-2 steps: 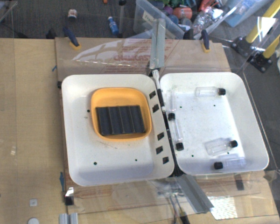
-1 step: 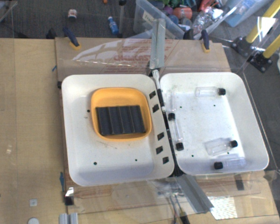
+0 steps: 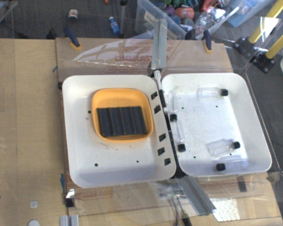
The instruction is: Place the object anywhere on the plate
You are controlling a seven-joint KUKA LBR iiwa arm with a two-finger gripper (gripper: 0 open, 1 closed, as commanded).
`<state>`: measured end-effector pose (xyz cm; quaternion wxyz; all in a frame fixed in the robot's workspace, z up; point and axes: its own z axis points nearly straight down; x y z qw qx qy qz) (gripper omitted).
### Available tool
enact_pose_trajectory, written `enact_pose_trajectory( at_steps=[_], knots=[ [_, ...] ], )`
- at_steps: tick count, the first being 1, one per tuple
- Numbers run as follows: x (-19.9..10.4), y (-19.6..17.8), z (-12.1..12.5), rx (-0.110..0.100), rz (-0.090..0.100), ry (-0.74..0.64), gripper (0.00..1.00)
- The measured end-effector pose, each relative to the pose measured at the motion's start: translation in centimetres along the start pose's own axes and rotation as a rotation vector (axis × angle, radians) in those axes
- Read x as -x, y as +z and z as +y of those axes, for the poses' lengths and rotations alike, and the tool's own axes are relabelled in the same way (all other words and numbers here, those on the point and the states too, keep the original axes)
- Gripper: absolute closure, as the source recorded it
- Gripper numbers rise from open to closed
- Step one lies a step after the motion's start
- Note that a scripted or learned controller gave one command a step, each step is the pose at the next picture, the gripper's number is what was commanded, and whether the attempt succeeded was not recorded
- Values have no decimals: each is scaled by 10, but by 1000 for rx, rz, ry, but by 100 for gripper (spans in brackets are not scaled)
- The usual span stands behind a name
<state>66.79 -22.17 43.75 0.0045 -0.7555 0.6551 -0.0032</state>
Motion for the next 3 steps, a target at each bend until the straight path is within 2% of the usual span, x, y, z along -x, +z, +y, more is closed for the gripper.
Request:
enact_pose_trajectory(
  at_steps=[1, 2, 3],
  knots=[
    [5, 1, -1, 2, -1, -383, 100],
    [12, 0, -2, 3, -1, -665, 100],
    [6, 1, -1, 3, -3, -823, 100]
  ],
)
